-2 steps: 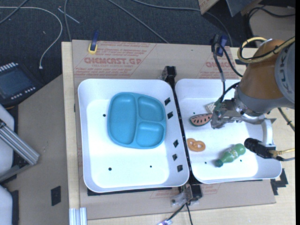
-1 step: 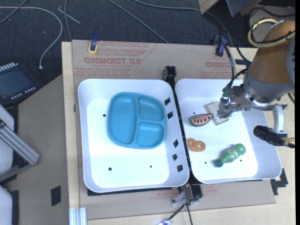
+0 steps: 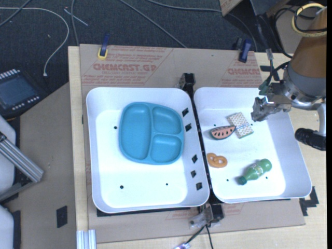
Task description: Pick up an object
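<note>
We judge this to be the approach stage: the grey arm's two-finger gripper (image 3: 261,109) hangs over the upper right part of the shallow white right-hand bin (image 3: 290,154), with nothing visibly between its tips. Whether it is parted or closed we cannot tell from this slanted look down.

No single target is named, so any of the four small items in that bin could serve. Nearest the gripper is a flat square patterned cracker-like tile (image 3: 240,124), lying just beside a toy watermelon slice, red with a green rind (image 3: 222,133); the two look to be touching or nearly so. Lower down sits a small orange pretzel-shaped piece (image 3: 217,161), and toward the bin's lower right lies a green toy bottle on its side (image 3: 254,171), well apart from the others.

The next move, as we read it, calls for choosing one item, centring over it and descending. The tile is thin and crowded by the slice, so it may be awkward; the bottle offers a clearer grasp.

The shallow white left-hand bin (image 3: 104,154) holds a blue plastic divided plate with three compartments (image 3: 151,133).
</note>
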Motion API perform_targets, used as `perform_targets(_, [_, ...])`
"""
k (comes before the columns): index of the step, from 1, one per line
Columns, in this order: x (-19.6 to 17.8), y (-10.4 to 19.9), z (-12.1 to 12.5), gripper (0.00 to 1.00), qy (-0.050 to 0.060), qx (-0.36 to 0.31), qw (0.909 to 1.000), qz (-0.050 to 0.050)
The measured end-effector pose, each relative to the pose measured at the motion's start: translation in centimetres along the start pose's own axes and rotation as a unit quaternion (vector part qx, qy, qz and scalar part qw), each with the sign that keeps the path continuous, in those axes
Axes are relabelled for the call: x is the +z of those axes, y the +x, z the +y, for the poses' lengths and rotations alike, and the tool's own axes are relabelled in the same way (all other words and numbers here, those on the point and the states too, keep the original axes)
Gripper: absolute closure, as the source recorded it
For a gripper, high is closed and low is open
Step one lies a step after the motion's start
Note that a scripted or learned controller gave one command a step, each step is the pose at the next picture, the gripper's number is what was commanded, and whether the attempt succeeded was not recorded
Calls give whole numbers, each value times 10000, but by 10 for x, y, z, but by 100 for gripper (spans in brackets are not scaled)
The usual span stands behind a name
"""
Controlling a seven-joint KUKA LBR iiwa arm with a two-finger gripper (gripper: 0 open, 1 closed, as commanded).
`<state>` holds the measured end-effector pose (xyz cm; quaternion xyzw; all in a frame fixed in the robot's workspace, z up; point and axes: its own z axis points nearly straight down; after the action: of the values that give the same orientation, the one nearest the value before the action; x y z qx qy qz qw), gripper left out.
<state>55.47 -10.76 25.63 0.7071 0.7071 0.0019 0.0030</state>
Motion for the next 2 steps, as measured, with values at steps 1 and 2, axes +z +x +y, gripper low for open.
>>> perform_targets(1, [6, 62, 9, 100, 31, -34, 10000, 20])
perform_targets(2, [14, 112, 0, 100, 51, -30, 10000, 23])
